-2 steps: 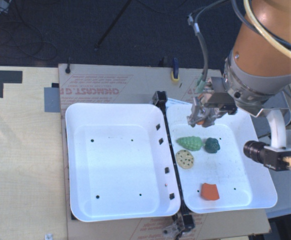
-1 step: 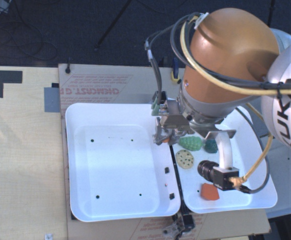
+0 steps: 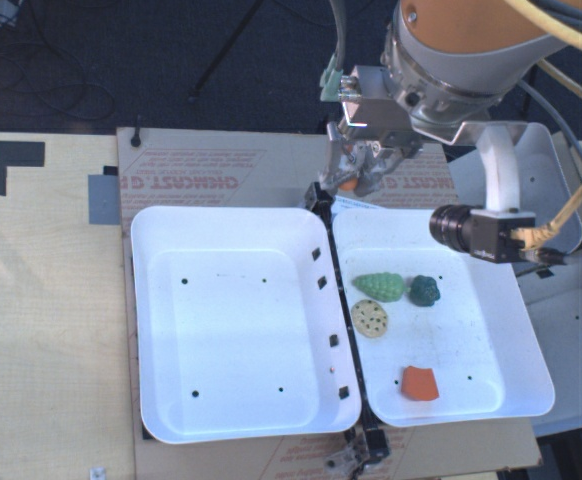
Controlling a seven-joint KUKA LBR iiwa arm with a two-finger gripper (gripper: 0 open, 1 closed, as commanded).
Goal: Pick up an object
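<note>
Two white bins sit side by side on the bench. The left bin point(image 3: 231, 323) has nothing in it but a few small dark dots on its floor. The right bin point(image 3: 471, 368) holds four things, all toward its left half: a light green bumpy piece point(image 3: 380, 286) near the middle of the divider side, a darker teal lump point(image 3: 424, 290) just beside it, a round tan cookie with dark spots point(image 3: 369, 319) just below the green piece and close to the left wall, and an orange block point(image 3: 420, 384) near the front edge.

The gripper point(image 3: 359, 173) hangs above the right bin's back left corner (well apart from the toys). There's something orange among its fingers, but it's too small and shadowed for me to tell whether they're pinching anything or how they're set. The arm's upper part is cut off at the top.
</note>
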